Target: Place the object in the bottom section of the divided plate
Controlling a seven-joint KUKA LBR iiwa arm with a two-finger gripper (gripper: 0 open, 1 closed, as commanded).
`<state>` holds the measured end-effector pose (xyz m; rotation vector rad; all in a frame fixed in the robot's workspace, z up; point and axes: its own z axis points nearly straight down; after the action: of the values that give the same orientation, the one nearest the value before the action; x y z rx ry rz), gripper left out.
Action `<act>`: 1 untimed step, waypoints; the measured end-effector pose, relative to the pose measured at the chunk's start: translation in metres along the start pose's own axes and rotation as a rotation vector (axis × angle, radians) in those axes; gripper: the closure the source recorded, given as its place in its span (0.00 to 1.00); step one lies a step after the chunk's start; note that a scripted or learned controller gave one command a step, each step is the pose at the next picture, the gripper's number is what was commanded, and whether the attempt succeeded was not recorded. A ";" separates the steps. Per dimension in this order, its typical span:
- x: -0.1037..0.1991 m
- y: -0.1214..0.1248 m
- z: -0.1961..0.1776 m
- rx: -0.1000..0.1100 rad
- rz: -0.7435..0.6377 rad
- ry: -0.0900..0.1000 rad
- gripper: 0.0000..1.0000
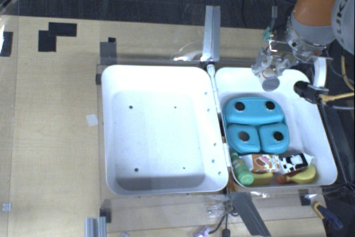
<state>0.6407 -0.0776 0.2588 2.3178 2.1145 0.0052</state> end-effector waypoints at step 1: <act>0.062 0.023 0.074 0.003 0.614 0.000 1.00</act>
<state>0.6692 -0.0181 0.1851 2.8516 1.3165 0.0029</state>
